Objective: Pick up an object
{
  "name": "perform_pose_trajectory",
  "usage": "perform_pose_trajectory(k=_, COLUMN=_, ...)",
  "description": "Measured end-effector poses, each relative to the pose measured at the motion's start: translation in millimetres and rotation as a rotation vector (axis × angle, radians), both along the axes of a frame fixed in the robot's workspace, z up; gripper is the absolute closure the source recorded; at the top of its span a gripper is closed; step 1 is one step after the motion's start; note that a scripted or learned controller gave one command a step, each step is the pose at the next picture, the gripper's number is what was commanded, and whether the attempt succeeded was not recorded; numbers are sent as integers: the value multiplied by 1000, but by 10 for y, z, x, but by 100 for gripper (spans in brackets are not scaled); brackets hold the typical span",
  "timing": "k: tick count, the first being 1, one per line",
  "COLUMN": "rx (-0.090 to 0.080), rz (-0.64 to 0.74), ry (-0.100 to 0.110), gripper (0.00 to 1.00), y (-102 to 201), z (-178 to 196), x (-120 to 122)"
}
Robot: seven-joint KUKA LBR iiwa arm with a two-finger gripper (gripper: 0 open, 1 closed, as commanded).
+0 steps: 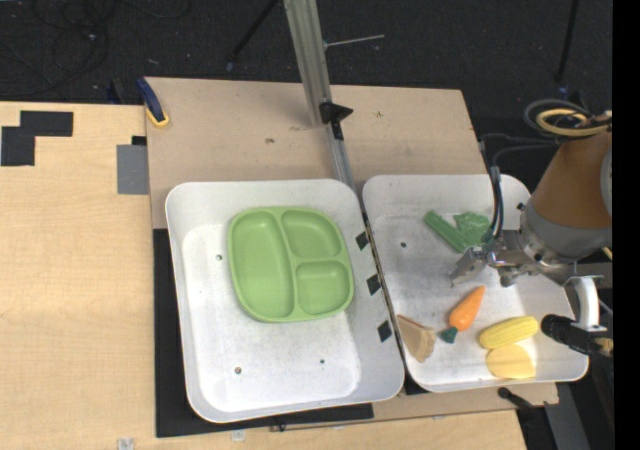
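The right bin point(400, 213) holds several toy foods. A green piece point(457, 229) lies near its back, and an orange carrot point(466, 308) lies in the middle. Toward the front right are a yellow corn cob point(509, 331) and a yellow lump point(512, 364). A tan wedge point(419, 339) rests by the bin's left wall. My gripper point(483, 276) reaches in from the right and hangs just above the carrot's upper end, beside the green piece. It is open, with nothing between its fingers.
The left bin point(200, 338) carries a green divided plate point(291, 263). An upright metal post point(306, 48) stands behind the bins. Black clips point(373, 283) sit on the seam between the two bins.
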State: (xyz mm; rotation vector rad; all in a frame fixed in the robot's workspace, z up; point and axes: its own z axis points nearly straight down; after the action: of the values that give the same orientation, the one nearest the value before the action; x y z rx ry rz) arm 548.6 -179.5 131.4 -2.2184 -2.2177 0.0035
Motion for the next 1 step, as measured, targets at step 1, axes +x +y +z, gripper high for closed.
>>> perform_pose_trajectory(k=1, rx=0, rz=0, ry=-4, gripper=0, y=2, z=-419, x=15)
